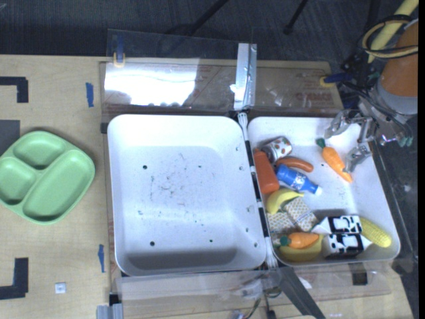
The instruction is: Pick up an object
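Since the gripper (pixel 350 137), fingers spread wide w/ nothing between, hangs just above the carrot (pixel 335 163) near the right bin (pixel 388 208) wall, it may clip the rim or nudge the carrot away.

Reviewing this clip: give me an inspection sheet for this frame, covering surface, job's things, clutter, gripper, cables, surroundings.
Surface: wooden bench bearing left bin, scuffed, and right bin.
Job's things: right bin holds carrot, blue bottle, banana, corn, cow-patterned block and other toys.
Clutter: green divided plate on the bench, left of the bins.
Gripper: gripper above the right bin's far right corner, near the carrot; nothing seen between its fingers.
Cables: yellow hose on the arm.
Surroundings: dark floor, tripod legs.
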{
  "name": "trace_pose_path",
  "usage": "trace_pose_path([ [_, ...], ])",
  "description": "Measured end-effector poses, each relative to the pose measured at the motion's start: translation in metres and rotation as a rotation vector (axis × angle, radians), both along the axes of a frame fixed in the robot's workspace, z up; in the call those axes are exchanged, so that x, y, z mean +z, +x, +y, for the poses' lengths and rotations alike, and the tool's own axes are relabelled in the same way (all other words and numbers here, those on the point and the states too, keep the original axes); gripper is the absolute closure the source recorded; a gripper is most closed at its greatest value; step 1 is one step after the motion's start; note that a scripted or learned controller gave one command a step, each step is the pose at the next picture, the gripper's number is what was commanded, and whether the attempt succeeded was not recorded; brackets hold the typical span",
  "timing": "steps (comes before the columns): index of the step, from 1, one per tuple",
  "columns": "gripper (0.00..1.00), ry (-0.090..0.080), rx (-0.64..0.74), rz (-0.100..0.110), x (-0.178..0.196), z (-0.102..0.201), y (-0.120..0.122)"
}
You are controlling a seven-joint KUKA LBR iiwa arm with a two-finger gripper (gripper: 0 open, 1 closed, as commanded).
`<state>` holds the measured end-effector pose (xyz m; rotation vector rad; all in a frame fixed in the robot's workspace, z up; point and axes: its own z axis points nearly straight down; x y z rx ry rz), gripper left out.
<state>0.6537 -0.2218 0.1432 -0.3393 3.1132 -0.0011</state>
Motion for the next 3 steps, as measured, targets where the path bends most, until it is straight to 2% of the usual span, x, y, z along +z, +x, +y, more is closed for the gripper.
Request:
trace_pose_path([
  [1,0.00,0.000,-0.177,0.000,0.120,0.000,-0.045],
  [2,0.00,0.000,-0.037,0.000,0.174,0.035,-0.032],
  [3,0.00,-0.001,0.140,0.004,0.081,0.013,-0.042],
])
